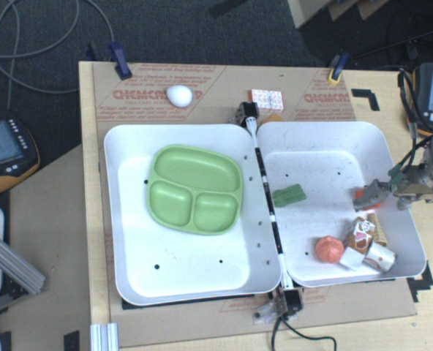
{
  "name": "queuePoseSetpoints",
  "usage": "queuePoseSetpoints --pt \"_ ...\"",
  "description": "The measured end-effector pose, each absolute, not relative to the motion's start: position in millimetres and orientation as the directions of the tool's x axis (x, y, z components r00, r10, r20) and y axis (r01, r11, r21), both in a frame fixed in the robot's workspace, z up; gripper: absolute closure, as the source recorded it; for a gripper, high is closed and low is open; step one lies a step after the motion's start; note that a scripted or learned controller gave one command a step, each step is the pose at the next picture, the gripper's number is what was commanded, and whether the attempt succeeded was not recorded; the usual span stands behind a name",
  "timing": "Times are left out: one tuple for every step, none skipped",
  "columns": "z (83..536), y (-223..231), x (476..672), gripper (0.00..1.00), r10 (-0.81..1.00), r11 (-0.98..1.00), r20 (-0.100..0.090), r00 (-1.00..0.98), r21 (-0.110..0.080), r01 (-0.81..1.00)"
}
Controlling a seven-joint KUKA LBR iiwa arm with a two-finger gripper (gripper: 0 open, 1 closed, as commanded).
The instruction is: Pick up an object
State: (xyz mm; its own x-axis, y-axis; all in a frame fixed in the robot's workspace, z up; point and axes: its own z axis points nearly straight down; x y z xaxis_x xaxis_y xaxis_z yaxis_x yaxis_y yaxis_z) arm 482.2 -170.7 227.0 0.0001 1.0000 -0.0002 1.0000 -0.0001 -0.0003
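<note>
1. Gripper (pixel 370 194) is at the right bin's (pixel 326 141) right side, low over the floor. Can't tell if the claw is spread or pinched; nothing visible between the tips.
2. Right bin: green block (pixel 288 195) mid-left, red ball (pixel 330 249) front, carton (pixel 363 233) and white cup (pixel 379 256) front-right, just below the gripper.
3. Left bin (pixel 129 218): green divided tray (pixel 195 189), upper centre.
4. Behind the bins on the board: white egg (pixel 178 95), small checked box (pixel 267 99).
</note>
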Motion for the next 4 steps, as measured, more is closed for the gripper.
queuePoseSetpoints --pt "93.9 -200.3 518.3 0.0 1.0 -0.001 0.001 0.001 -0.003 1.0" --pt "84.8 -198.6 495.8 0.0 1.0 0.001 0.002 -0.001 0.0 1.0" --pt "95.2 -199.4 496.6 1.0 1.0 0.0 0.0 0.0 0.004 1.0" --pt "143.4 -134.9 529.2 1.0 1.0 0.003 0.001 -0.003 0.001 1.0"
